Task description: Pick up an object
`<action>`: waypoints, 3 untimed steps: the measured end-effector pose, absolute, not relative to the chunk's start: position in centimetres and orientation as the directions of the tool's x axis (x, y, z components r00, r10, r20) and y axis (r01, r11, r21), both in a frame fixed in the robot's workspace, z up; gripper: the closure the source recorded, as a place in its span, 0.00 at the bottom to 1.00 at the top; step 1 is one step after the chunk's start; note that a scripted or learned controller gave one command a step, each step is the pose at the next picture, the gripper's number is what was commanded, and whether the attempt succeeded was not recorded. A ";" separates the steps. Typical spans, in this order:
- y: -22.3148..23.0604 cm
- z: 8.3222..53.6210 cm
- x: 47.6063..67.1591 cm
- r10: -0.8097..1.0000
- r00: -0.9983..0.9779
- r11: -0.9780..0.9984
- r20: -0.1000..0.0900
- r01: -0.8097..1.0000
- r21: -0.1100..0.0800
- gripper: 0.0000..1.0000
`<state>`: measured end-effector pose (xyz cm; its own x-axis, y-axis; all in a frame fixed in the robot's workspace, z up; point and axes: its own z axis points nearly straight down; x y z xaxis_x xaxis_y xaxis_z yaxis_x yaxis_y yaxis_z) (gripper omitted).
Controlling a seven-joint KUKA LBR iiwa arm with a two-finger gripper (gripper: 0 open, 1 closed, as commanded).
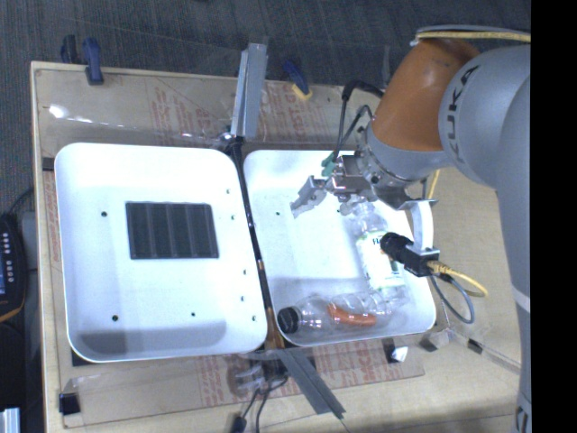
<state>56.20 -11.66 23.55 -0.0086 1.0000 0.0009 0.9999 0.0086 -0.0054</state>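
Observation:
My gripper (326, 197) hangs over the back half of the right bin (297, 260), with nothing visibly held in it. A clear plastic bottle (347, 314) with a black cap and something orange inside lies along that bin's front wall. A second clear bottle with a white label (371, 253) lies along the right side, just in front of and to the right of the gripper, partly under the wrist. In the left bin (90, 188) a dark grey ridged rectangular block (171, 230) lies flat near the middle.
A metal divider bar (248, 88) rises at the back between the two bins. Blue clamps (90, 57) sit on the bench's back edge. The grey and orange arm (451, 106) covers the right bin's back right corner.

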 end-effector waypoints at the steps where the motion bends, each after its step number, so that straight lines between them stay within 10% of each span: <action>1: -16.3 21.5 55.4 0.989 0.146 -0.146 0.000 0.989 -0.007 0.00; 3: -20.3 21.2 57.4 0.994 -0.107 0.107 0.001 0.994 -0.003 0.00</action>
<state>57.41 -20.33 21.15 -0.1075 0.9942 0.0015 0.9942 0.1075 -0.0033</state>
